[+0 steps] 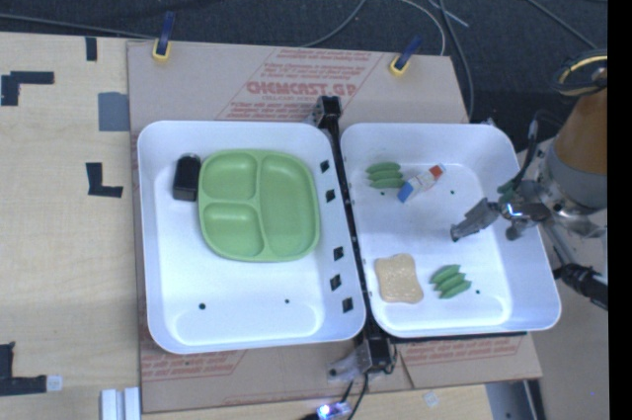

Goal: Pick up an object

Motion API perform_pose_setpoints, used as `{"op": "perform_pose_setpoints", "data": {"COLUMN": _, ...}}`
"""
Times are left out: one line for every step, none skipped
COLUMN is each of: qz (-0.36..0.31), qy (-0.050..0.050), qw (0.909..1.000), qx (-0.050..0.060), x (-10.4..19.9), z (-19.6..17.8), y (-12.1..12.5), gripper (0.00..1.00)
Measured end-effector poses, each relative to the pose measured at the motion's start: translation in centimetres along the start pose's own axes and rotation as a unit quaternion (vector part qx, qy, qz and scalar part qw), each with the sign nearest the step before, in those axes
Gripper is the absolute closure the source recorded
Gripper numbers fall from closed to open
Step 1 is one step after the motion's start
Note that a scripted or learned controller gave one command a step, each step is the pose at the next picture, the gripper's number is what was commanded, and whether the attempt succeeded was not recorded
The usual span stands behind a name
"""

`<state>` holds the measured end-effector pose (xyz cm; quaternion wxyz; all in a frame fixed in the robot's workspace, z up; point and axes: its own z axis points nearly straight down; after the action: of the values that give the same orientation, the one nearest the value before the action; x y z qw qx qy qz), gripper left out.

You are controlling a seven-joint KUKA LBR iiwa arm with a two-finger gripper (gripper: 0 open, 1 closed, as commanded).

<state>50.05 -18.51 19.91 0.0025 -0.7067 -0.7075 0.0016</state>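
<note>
Grey pincer (pixel 491 221), over right bin (pixel 494 146)

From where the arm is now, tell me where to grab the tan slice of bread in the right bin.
Take the bread slice across its narrower width, at mid-length, coming straight down. It lies flat on the right bin's floor, so only its edges offer a hold. The green pods sit close on its right, apart from it; the claw should probably keep clear of them.
</note>
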Motion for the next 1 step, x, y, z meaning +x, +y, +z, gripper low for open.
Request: {"op": "perform_pose_setpoints", "data": {"qz": 0.000, "qy": 0.000, "qw": 1.0000, "qx": 0.001, "x": 0.47, "z": 6.42, "y": -0.27, "gripper": 0.00}}
